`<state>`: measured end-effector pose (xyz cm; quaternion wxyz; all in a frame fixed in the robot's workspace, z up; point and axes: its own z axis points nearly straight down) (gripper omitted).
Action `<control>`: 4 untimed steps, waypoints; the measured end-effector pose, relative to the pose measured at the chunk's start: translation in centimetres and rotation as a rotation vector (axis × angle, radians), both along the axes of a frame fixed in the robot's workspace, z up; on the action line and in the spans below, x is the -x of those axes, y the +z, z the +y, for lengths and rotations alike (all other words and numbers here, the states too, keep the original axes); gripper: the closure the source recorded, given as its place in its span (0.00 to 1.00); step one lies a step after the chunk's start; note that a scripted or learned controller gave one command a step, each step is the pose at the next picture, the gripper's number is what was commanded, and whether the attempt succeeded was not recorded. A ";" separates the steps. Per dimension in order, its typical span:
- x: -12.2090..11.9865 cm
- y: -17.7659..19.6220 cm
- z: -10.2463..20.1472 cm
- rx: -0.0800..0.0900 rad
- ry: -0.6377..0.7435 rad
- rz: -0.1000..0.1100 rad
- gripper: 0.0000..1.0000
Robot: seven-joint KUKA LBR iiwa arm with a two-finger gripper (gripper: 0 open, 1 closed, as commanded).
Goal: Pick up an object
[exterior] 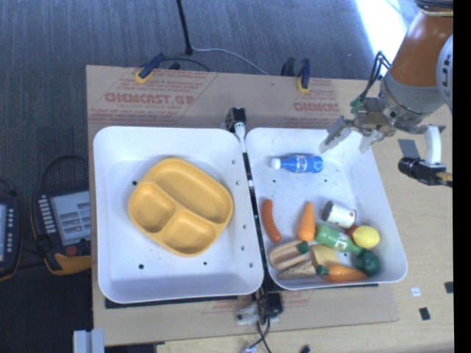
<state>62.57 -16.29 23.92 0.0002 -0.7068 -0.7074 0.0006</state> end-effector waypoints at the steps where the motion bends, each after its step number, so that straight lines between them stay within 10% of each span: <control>1: 6.3 -14.3 3.2 0.000 -0.001 -0.002 0.00; 2: 6.2 -13.3 3.0 0.004 -0.002 -0.003 1.00; 3: 9.8 -14.3 2.9 0.007 0.000 -0.040 1.00; 4: 13.2 -0.3 7.4 0.000 0.000 -0.002 1.00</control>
